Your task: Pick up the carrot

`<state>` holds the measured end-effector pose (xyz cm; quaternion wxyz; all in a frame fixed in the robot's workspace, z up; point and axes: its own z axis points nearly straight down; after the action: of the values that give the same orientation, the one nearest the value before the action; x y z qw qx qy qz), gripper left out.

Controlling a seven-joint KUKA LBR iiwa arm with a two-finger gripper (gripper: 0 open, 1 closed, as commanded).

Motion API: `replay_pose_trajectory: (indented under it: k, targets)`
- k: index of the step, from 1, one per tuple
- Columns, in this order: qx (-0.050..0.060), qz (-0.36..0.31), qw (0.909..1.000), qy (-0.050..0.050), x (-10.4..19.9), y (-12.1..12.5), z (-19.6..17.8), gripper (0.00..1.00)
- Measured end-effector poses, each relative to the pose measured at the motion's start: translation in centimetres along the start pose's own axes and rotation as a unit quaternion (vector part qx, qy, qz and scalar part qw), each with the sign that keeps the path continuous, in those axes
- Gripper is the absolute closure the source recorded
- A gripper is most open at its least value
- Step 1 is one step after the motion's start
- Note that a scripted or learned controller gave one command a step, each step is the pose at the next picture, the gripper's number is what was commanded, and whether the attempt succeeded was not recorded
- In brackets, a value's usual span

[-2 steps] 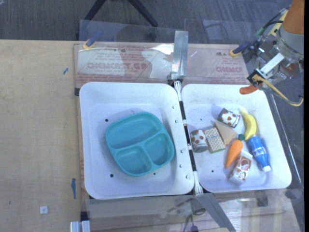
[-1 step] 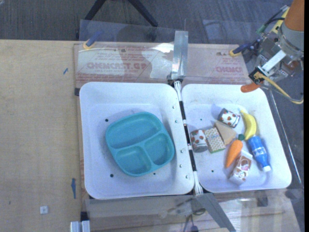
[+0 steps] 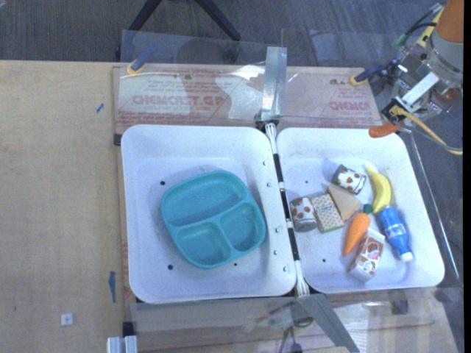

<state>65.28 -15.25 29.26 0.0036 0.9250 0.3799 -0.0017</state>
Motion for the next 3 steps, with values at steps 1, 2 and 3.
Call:
replay_pose_trajectory:
  k: [1, 2, 3]
  targets:
    - [0.004, -0.055, 0.9985, 0.002, -0.5, -4.6, 8.0, 1.00]
    - [0.003, -0.124, 0.9923, 0.003, 0.2, 0.5, 16.8, 1.00]
    - [0.002, -0.022, 0.9998, 0.003, 0.0, 2.0, 9.4, 1.00]
